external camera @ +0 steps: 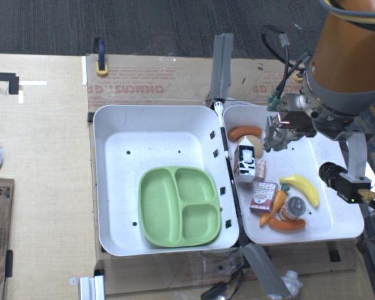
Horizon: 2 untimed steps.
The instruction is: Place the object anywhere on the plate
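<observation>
The task was barely begun, as far as the view showed. The green plate (178, 206), a divided one with three compartments, lay in the left bin (112, 167) toward its near edge, and nothing rested on it. All the loose things sat in the right bin (344, 227): a sausage (245, 132) near the far left corner, a small black-and-white carton (246, 162) leaning against the left wall just below it, a little red box (262, 197) nearer the front, a banana (302, 187) toward the middle, a carrot (276, 205) beside the box, a round tin (294, 206) touching the carrot, and another orange sausage-like piece (286, 224) at the near edge. The task sentence did not say which of these was the object, so I could not tell which was meant. The hand (274, 139) hung over the far part of the right bin, just beside the sausage and above the carton; whether it was released or clenched I could not tell, since its tip was dark and small against the cables. Nothing could be seen between it and held. By my judgement everything remained: taking one thing up, carrying it across the wall between the bins, and setting it down on the plate.
</observation>
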Available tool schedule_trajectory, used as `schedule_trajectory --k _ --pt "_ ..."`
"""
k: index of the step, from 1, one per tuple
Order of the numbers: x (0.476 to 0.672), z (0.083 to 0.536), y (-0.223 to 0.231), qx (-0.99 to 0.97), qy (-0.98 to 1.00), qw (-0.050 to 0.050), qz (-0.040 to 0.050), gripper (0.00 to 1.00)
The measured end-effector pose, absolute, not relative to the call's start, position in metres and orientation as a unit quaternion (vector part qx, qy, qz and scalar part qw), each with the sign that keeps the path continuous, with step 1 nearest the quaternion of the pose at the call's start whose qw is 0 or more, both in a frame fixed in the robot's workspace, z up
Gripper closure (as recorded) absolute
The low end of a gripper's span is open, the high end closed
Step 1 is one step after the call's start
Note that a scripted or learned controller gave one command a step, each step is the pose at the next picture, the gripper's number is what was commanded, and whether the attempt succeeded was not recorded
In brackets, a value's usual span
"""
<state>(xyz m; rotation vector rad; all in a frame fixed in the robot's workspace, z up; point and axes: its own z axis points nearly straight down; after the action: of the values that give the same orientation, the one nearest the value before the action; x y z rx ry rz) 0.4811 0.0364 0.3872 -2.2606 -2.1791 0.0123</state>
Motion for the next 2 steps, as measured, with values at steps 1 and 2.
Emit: schedule_trajectory --k 1,2 --pt "0.478 0.278 0.120 -0.744 -0.669 0.001 0.0041 1.00" --pt "0.482 0.212 0.176 -0.793 -0.609 0.001 0.0051 1.00"
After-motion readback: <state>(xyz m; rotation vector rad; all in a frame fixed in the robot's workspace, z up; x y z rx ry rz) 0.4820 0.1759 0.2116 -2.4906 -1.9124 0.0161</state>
